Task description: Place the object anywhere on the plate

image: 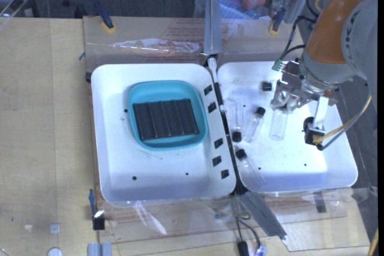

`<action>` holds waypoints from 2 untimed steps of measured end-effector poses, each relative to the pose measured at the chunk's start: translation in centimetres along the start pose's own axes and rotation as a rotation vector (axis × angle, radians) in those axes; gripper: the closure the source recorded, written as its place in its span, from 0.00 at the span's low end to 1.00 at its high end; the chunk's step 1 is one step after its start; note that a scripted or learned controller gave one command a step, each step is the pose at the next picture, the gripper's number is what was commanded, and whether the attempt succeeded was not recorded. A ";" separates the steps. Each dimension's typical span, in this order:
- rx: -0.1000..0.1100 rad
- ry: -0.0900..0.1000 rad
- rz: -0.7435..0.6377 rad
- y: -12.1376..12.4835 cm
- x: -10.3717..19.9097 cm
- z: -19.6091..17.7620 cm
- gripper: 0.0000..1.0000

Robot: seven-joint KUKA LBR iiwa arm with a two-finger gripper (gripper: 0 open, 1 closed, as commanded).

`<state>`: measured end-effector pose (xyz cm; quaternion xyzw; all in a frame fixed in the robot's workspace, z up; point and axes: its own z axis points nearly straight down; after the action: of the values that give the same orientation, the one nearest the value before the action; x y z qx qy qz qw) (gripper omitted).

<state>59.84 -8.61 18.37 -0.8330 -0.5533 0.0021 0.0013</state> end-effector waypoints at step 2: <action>-0.003 0.001 0.022 6.8 -2.3 -1.8 0.00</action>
<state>65.18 -13.32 20.16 -0.8390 -0.5441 0.0008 0.0002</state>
